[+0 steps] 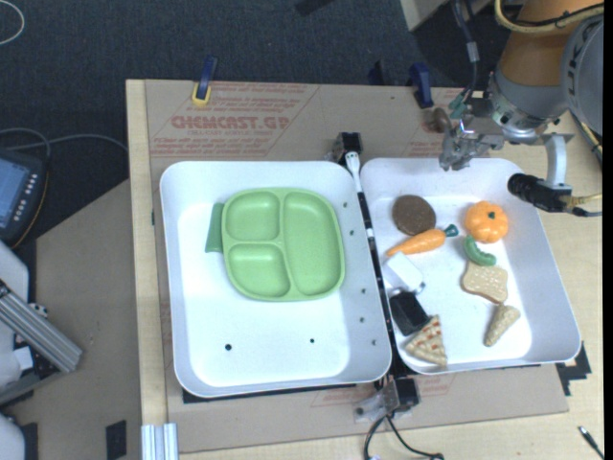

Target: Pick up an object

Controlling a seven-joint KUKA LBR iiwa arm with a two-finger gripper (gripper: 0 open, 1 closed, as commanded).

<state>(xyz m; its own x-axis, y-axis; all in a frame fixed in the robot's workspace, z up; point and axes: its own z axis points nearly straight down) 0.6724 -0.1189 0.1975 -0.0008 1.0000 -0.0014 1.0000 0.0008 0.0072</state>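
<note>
Objects to pick: toy food pieces lie scattered in the right bin (560, 295), none of them lifted.
Pizza slice (426, 341): nearest piece, at the right bin's front left corner, close to the rim.
Black block (409, 309): just behind the pizza slice, against the bin's left side.
White block (403, 273): just behind the black block, touching or nearly touching it.
Tan cone-shaped piece (501, 323): front right part of the bin, tilted.
Bread slice (486, 283): just behind the tan piece.
Green piece (479, 251): small and curved, between the bread slice and the orange pumpkin (487, 221).
Carrot (418, 242): lying slantwise mid-bin, its tip pointing left.
Brown round patty (414, 214): just behind the carrot, flat on the bin floor.
Left bin (192, 257): bears a green divided plate (283, 242) with three compartments.
Gripper (458, 156): above the far rim of the right bin, well apart from the patty and the pumpkin; nothing sits between its fingers, and whether they are spread or closed cannot be told at this size.
Arm (541, 56): reaches in from the far right corner, orange band above the grey wrist.
</note>
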